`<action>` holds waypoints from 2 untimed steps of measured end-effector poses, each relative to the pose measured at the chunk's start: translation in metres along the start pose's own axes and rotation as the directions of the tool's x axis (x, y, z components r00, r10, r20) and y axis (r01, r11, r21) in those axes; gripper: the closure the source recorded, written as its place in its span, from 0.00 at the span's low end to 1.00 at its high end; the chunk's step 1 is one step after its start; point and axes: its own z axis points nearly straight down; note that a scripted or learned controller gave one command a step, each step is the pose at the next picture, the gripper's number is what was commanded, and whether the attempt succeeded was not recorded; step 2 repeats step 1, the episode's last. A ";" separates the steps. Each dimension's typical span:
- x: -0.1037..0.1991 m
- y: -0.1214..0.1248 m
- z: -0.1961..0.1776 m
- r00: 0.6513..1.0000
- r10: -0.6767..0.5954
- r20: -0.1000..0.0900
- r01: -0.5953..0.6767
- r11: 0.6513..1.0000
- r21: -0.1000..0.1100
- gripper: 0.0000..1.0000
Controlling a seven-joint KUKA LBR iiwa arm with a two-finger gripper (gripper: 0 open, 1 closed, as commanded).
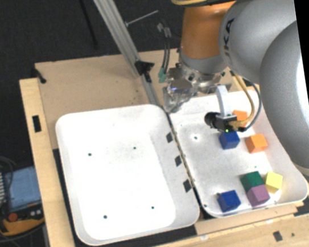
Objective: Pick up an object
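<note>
- Camera view: the gripper point(174, 98) hangs over the far left corner of the right bin point(207, 167), right by the rim it shares with the left bin point(116, 172)
- Wide or narrow? Can't tell from this angle
- The blue block point(229, 139) lies apart from it, toward the view's right and nearer the camera, with the orange block point(256, 143) just beside
- The second blue block point(228, 200), green block point(251, 180), purple block point(258, 195) and yellow block point(274, 181) sit along the near edge, well apart from the gripper

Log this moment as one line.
task: pick | end effector: at right bin far-left corner | grasp: none seen | nearest: blue cube
</note>
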 end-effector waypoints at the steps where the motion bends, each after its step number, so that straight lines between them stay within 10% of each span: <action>1: 0.049 0.000 0.002 1.000 0.001 0.001 -0.001 1.000 0.001 1.00; 2: 0.049 0.000 0.002 1.000 0.001 0.001 -0.001 1.000 0.001 1.00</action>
